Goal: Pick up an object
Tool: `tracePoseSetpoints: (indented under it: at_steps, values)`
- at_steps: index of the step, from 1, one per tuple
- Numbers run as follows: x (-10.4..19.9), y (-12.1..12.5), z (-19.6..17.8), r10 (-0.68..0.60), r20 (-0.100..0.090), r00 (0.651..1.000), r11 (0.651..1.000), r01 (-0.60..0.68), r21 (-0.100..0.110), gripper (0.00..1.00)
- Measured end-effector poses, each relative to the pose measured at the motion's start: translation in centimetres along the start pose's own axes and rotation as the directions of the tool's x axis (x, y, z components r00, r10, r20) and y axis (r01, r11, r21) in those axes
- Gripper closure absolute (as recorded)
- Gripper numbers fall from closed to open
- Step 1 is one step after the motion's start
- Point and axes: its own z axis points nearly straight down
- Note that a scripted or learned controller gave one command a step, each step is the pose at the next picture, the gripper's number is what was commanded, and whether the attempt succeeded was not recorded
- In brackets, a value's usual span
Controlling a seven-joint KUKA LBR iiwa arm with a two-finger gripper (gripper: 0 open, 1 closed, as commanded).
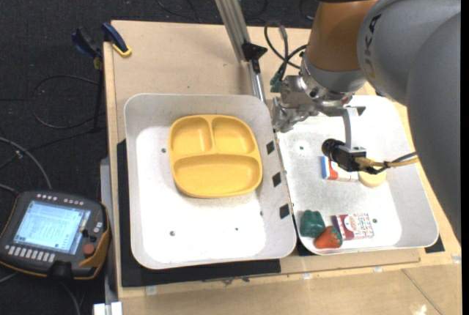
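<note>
- The grey arm with its orange band reaches in from the right and carries the two-finger gripper [286, 116] over the upper left corner of the right shallow white bin [410, 196], close to the wall it shares with the left shallow white bin [146, 225].
- The wrist hides the gripper from above, so I cannot tell whether it stands wide or narrow; nothing can be seen held in it.
- The yellow plastic plate with three compartments [215, 156] lies flat in the upper middle of the left bin, well apart from the gripper.
- In the right bin, a small white tube-like piece with a blue end and a red end [330, 168] lies near the middle, below and to the right of the gripper.
- Just to its right lies a pale yellow rounded piece [371, 176].
- At the bin's lower edge, a dark green lump [313, 221] touches a red-orange rounded piece [328, 237], and a red and white printed carton [355, 225] lies just beside them on the right.
- A handheld control pendant with a lit screen [47, 233] rests on the floor to the left of the bench.
</note>
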Motion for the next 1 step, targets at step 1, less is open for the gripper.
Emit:
tracePoseSetpoints:
  at_steps: [1]
  values:
    - [4.14, 1.36, 0.02, 0.002, 0.000, 1.000, 1.000, -0.002, -0.001, 1.00]
